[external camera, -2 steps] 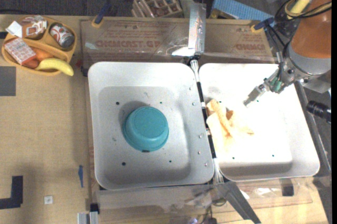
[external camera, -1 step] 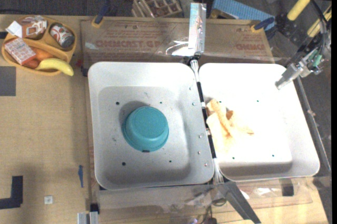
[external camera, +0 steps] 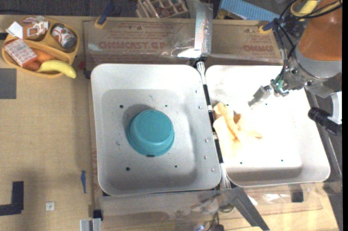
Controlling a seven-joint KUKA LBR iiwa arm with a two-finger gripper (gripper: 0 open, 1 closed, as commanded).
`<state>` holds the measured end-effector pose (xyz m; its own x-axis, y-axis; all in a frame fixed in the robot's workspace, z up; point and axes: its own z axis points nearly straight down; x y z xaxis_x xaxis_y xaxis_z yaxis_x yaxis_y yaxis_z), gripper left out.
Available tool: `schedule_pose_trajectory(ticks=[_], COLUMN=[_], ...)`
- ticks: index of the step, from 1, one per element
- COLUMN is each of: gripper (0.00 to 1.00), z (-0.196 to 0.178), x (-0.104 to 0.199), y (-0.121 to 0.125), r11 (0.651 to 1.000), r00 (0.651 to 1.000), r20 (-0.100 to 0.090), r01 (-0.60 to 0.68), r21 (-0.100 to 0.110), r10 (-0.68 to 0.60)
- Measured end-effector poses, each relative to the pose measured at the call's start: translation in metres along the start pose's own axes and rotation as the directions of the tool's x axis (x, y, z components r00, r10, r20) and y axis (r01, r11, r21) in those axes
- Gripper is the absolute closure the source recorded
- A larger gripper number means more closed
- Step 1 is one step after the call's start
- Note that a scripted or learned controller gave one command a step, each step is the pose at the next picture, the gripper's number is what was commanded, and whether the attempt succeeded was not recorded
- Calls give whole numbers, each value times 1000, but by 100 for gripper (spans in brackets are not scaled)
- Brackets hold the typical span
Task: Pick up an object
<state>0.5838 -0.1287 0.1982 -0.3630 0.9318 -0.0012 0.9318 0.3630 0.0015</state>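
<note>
Gripper hangs above the right bin — jaws' state unclear — yellow object lies below.

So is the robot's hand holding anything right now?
Hand: above the right bin, too small and blurry to tell; nothing seen in it.

teal bowl: left bin | end effector: over right bin | yellow object: right bin

Faint reddish lettering on cardboard strip behind bins, perhaps "CHUNKY", otherwise unreadable
</note>
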Motion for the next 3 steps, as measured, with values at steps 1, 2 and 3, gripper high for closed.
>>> schedule_pose_trajectory(ticks=[1,2,3], gripper=[0,100,0], z=[101,90,90], x=[17,15,15], y=[-22,-22,-22], r11=[1000,1000,1000], r00=[1000,1000,1000], r20=[5,6,6], r01=[5,1,1], r21=[-8,-11,-10], r10=[-5,-1,0])
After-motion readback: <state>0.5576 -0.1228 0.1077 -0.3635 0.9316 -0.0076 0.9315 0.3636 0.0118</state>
